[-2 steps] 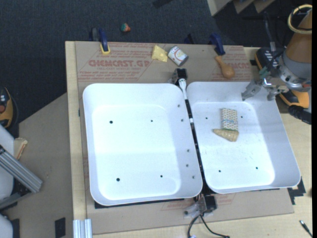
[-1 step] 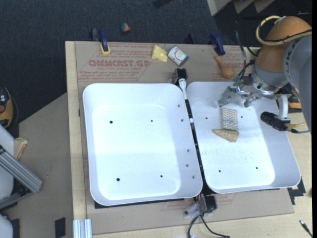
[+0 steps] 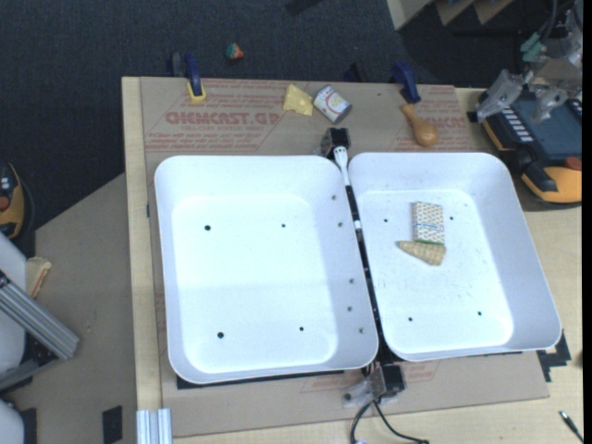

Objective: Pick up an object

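Risk: patterned block (image 3: 428,222) touches wedge (image 3: 423,251) in right bin (image 3: 518,248), so grasp may slip; gripper state cannot be determined.

Both bins look like smooth moulded plastic with a faint sheen: the left bin (image 3: 185,340) plain white, the right bin (image 3: 518,276) lightly speckled. In the right bin lies a patterned block (image 3: 428,223), matt with a printed, checked surface, and touching it at its six o'clock a tan wedge (image 3: 424,251) with a rough, spongy look. The table (image 3: 231,114) beneath is a matt brown board, like cardboard or fibreboard, with red print. At ten o'clock the floor (image 3: 83,26) is dark, rough carpet.
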`<state>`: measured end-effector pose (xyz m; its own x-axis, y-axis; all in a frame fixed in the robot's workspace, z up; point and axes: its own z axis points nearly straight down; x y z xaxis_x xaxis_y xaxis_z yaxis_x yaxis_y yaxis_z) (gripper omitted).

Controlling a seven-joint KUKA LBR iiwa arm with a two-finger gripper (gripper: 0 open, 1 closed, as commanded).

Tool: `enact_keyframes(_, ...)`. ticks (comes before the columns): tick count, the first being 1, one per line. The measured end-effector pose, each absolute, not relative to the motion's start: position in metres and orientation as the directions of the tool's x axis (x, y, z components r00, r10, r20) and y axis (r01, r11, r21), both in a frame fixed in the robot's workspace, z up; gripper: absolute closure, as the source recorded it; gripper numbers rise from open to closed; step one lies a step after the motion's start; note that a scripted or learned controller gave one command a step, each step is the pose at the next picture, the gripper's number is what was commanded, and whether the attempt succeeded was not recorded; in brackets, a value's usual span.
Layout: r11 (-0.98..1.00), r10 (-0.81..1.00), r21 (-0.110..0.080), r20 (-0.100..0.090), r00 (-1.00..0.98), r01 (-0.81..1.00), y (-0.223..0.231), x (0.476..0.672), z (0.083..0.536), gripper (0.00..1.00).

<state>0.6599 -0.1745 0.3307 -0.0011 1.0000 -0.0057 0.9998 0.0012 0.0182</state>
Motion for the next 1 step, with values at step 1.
enact_keyframes(1, 0.001, 1.000, -0.010, 0.004, -0.001, 1.000, -0.1515, 0.6637, 0.0751, 0.00)
